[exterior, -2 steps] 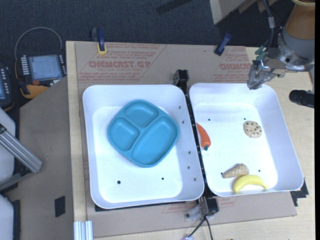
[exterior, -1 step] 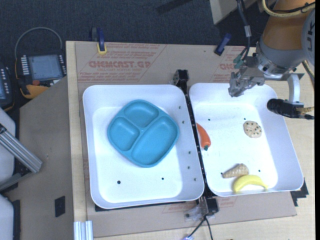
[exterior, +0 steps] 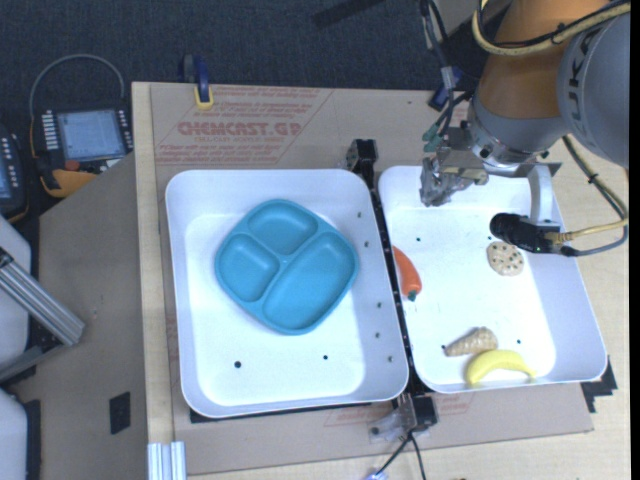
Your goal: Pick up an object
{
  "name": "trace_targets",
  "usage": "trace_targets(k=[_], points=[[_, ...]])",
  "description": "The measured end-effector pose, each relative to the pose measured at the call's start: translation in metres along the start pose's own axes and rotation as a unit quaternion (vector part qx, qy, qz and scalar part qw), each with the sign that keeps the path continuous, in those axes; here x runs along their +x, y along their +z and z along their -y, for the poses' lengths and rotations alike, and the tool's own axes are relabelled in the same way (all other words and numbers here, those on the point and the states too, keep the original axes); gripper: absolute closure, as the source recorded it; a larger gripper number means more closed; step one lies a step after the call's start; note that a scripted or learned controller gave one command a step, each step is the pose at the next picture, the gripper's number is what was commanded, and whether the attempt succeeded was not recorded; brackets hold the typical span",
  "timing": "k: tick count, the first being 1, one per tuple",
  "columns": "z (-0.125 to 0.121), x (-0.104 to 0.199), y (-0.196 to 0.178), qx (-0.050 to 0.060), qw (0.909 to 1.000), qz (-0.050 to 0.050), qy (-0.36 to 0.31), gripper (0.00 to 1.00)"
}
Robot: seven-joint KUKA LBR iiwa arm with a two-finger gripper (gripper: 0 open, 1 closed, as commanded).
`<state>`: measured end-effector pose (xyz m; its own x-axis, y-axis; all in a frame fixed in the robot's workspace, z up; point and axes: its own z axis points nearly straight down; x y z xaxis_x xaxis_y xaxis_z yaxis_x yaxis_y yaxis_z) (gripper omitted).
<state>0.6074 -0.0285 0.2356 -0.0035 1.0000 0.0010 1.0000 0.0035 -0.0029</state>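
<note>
Blue plate in left bin; carrot, cookie, banana in right bin. Pincer above, state unclear.

The claw hangs over the right bin near a carrot, cookie, banana, seemingly empty.
</note>
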Motion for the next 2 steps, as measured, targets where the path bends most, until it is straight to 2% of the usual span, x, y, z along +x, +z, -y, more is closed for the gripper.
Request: trace_targets(k=[2], points=[[0.017,0.109,-0.006,-0.002,1.0000,0.000,0.000,1.00]])
